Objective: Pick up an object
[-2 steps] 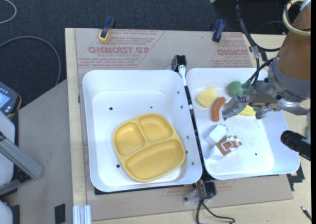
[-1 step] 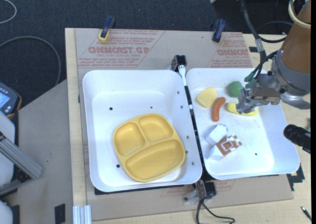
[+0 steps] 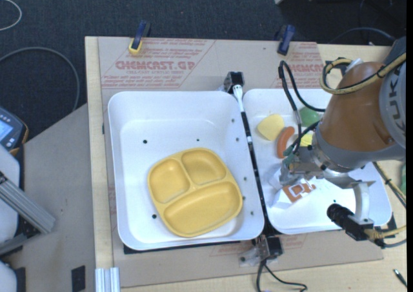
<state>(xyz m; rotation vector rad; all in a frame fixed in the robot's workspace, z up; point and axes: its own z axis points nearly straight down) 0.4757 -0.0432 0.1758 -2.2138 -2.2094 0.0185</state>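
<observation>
1. Yellow tray [image 3: 195,191] lies in the left bin [image 3: 129,116].
2. Right bin [image 3: 303,220] holds a yellow piece [image 3: 270,126], an orange piece [image 3: 284,142], a green piece [image 3: 310,117] and a lettered card [image 3: 299,190].
3. Gripper [image 3: 298,169] sits low over the card; jaw state cannot be told.

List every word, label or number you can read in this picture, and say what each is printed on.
"CHEMCAST GP", in red, upside down: on the brown board under the bins, top left.
The same red print repeats on the board at top right; too blurred to read fully.
Orange-and-white card in the right bin, below the hand: bears letters, too small to read.
</observation>
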